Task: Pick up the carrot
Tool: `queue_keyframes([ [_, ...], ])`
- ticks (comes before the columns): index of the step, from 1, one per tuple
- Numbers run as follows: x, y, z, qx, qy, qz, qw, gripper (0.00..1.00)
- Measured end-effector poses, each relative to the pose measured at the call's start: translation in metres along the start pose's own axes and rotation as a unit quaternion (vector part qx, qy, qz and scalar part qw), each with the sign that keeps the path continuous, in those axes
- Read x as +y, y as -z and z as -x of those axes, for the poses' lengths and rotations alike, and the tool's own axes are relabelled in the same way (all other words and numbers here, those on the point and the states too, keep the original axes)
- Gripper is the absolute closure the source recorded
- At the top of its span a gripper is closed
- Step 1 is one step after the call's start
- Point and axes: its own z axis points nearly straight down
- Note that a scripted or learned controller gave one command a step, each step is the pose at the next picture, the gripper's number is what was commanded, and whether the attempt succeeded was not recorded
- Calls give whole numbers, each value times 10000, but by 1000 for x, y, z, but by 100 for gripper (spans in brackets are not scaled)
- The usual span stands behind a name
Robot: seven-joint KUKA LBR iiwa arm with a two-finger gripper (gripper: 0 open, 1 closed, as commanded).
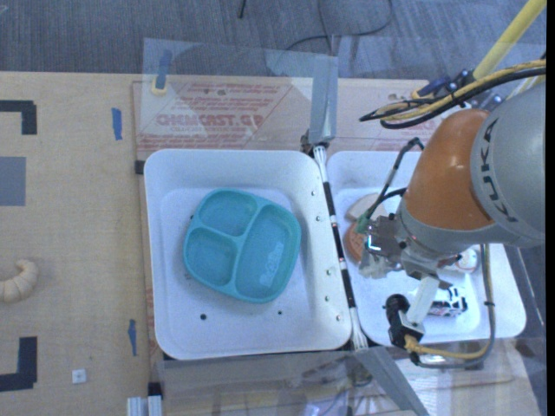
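Looking at the far left, see a pale roll lying on the bench, well apart from both bins. Not part of the job, so best left alone. Moving right, come to the left bin with a blue plate lying flat inside. Moving right again, reach the right bin, just beside the first one. Spot what looks like the carrot, orange-brown, near that bin's left wall and half hidden under the arm. Seems to be lying down in the bin, with a pale round thing just behind. Cannot make out more, with so much covered up. See the gripper low over the bin, right next to the carrot, maybe touching. Cannot tell whether wide or narrow, and cannot see anything held. Notice a small white toy further right, near the front of the bin. Judging the job now: reaching looks done, or nearly done. Grabbing not shown. Lifting not done yet, going by the carrot sitting low in the bin. Left to do: close on the carrot, hold tight, and raise up clear of the bin.
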Motion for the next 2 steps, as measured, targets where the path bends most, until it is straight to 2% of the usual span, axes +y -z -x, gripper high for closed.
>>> queue_keyframes([
  [1, 10, 0, 36, -4, -1868, 7, 9824, 100],
  [2, 0, 0, 0, -1, -2770, 7, 9609, 100],
])
